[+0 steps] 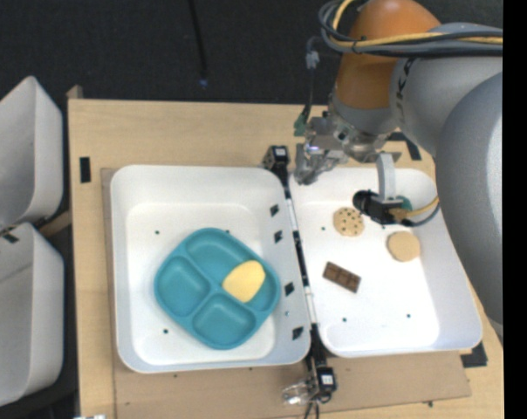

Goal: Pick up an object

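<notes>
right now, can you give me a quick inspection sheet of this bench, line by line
surface: wooden bench bearing two shallow white bins side by side, left bin and right bin, joined along a clipped middle seam
job's things: in the right bin a speckled cookie, a plain tan cookie and a brown chocolate piece, all lying apart; in the left bin a teal divided plate with a yellow lump in its right compartment
clutter: nothing seen
grippers: gripper at the top of the seam, above the bins' far edge, nothing seen in it
cables: yellow and grey cables looped over the orange wrist; a black one on the dark floor behind
surroundings: white blocks at left
</notes>
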Motion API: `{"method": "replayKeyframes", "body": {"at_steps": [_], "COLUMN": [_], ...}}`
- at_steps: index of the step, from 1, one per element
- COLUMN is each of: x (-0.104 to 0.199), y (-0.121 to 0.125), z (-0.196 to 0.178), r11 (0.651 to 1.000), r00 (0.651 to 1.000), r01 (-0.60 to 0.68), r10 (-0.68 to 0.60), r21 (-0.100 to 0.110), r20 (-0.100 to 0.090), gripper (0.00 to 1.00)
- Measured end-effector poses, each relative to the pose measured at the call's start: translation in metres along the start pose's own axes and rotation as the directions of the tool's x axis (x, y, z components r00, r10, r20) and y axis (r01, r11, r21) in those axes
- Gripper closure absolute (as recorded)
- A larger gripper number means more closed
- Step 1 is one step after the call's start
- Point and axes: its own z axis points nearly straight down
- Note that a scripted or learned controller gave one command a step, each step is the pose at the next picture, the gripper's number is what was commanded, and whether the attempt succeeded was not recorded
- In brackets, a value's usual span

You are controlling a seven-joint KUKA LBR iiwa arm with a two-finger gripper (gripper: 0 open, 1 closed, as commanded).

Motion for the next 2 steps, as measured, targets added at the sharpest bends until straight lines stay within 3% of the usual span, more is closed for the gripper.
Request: {"method": "replayKeyframes", "body": {"at_steps": [2], "x": [0.100], "y": [0.017], "z": [-0.009], "r11": [1.000], "r00": [1.000], "r01": [0.000], "r10": [0.000], "r21": [-0.003], "r20": [-0.001], "gripper": [1.00]}}
